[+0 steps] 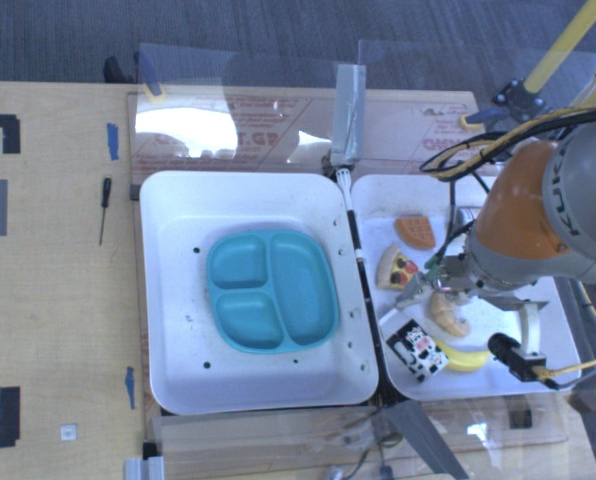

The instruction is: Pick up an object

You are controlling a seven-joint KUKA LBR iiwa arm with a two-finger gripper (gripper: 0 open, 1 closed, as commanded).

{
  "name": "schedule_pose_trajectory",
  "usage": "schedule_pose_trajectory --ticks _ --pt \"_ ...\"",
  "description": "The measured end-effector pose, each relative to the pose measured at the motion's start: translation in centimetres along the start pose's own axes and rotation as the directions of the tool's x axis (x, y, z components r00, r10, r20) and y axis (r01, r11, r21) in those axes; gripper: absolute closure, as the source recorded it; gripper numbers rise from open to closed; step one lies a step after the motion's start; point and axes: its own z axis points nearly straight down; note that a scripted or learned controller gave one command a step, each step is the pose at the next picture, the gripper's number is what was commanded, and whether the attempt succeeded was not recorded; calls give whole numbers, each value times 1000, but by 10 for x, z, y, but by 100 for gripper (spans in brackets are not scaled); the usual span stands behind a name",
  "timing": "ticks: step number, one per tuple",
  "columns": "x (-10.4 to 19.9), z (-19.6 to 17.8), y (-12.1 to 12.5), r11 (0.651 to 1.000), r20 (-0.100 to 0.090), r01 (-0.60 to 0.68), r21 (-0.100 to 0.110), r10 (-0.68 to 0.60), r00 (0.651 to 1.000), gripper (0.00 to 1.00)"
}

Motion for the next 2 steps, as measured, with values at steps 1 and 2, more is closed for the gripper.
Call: schedule_pose_trajectory --ticks 1,2 --pt "-2 -12 2 1000 4 -2 -8 2 1000 100" --pt "68 -119 97 1000 -7 10 0 -10 1000 100"
